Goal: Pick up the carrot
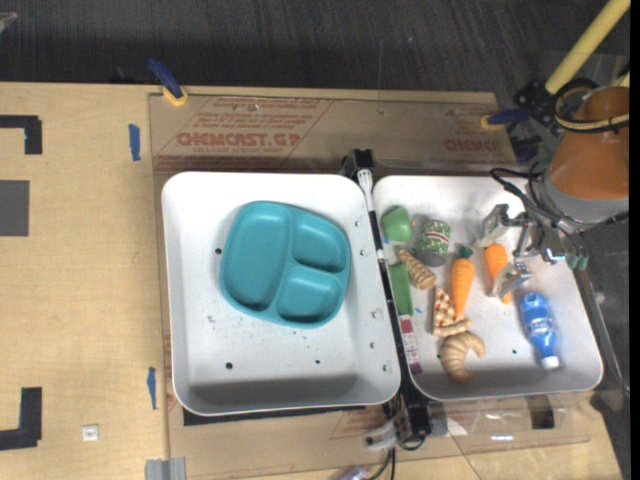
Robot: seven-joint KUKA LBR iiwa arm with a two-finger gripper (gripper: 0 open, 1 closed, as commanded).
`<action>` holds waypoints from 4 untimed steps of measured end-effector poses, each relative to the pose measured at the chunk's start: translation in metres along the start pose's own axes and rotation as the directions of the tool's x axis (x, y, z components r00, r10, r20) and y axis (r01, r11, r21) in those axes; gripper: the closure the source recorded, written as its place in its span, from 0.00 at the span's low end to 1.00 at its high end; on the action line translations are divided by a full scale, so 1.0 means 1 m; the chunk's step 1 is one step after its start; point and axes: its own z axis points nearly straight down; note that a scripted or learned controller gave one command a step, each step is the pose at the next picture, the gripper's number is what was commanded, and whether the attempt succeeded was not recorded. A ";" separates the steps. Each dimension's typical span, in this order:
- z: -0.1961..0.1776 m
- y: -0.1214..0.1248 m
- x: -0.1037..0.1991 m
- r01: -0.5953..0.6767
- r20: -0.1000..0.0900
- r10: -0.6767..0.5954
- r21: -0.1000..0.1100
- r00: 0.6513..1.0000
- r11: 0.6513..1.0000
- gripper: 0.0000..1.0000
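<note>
The carrot, orange with a small green top, lies lengthwise in the middle of the right bin. My gripper hangs low over the bin's right half, just right of the carrot and not touching it. Its fingers stand open. A second, shorter orange piece lies between them on the bin floor. The orange band of the arm rises behind the gripper at the right edge.
Around the carrot lie a green fruit, a small can, a green stick, a pizza slice, a croissant and a blue bottle. The left bin holds a teal divided plate.
</note>
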 end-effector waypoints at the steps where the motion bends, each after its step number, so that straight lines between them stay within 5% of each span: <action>1: -0.015 0.001 -0.005 0.001 0.014 -0.001 0.004 1.000 1.000 1.00; 2: -0.014 0.001 -0.004 0.002 0.012 -0.002 0.003 1.000 1.000 0.00; 4: -0.003 0.103 0.056 -0.001 0.002 0.001 0.002 1.000 1.000 0.00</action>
